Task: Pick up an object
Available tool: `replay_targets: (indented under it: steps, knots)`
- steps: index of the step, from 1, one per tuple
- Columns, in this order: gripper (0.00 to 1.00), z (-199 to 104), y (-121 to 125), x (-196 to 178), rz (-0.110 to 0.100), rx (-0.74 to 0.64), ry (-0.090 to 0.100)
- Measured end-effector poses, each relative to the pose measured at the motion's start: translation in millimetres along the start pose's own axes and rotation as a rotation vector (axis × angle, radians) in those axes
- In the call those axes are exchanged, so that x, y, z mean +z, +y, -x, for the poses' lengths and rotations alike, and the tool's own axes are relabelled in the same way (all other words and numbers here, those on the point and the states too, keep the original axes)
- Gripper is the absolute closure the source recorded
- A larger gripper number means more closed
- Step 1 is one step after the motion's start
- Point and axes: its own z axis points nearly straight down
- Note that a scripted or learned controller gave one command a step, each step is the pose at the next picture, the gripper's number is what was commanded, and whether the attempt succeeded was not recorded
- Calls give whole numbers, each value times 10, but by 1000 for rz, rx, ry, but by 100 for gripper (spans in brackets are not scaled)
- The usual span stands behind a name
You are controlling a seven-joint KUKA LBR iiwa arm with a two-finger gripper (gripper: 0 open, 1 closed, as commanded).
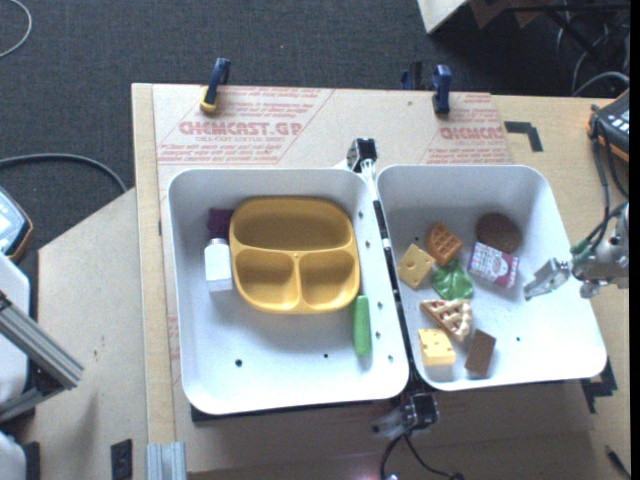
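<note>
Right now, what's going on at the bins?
The arm's tool sits over the right edge of the right bin, with nothing visibly held. Toy food lies there: a pink carton, waffle, cheese wedge. The left bin holds a yellow divided tray.

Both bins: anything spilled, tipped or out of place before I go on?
Nothing looks spilled or damaged. The yellow divided plastic tray sits flat in the left white bin; a small white bottle stands beside it. Toy foods lie loose in the right white bin.
</note>
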Motion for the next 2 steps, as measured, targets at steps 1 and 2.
replay_targets:
  steps: [1, 2]
  knots:
    - [0, -5, 35, -68, 13, -4, -4]
    - [0, 48, -57, 470, 6, -3, 0]
